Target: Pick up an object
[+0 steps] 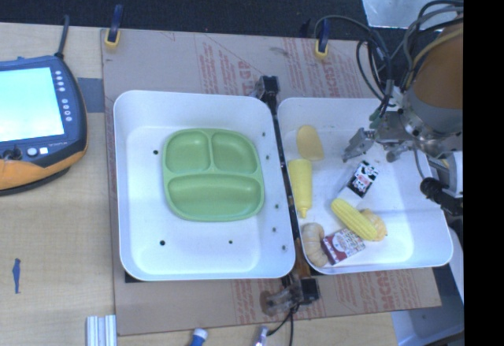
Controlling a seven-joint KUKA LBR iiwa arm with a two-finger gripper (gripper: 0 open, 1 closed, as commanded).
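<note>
Lying in the right bin [425, 246], we see a carton [363, 179], corn [352, 218], a wrapper [344, 245], bread [314, 243] and two yellow pieces. Our claw [376, 144] hovers just above the carton, fingers spread, gripping nothing. A green plate [213, 175] sits in the left bin [138, 202].

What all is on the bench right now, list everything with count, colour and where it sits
bins: two, white, side by side
divided plate: one, green, left bin
yellow pieces: two, right bin's left side
corn cob: one, yellow, right bin
cow-print pack: one, black and white, right bin
red wrapper: one, right bin front
tan piece: one, right bin front
pendant: one, orange-grey, far left
arm: one, grey-orange
gripper: one, above right bin
</note>
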